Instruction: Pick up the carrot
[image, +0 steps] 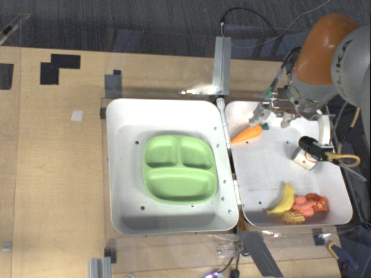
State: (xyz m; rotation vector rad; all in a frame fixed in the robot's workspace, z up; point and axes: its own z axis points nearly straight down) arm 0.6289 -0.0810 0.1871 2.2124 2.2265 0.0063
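Lying just left of the claw (272,116), carrot (246,134), right bin (324,181), claw spread, pinching nothing

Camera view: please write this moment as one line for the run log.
carrot: right bin, far-left corner, lying flat | gripper: beside carrot's green end, not holding it | green tray: left bin | status: not picked

Green tray (178,168) in left bin (119,155) — banana (283,198) in right.

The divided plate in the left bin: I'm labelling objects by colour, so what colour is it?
Light green; the divided plate shows plainly in the camera view.
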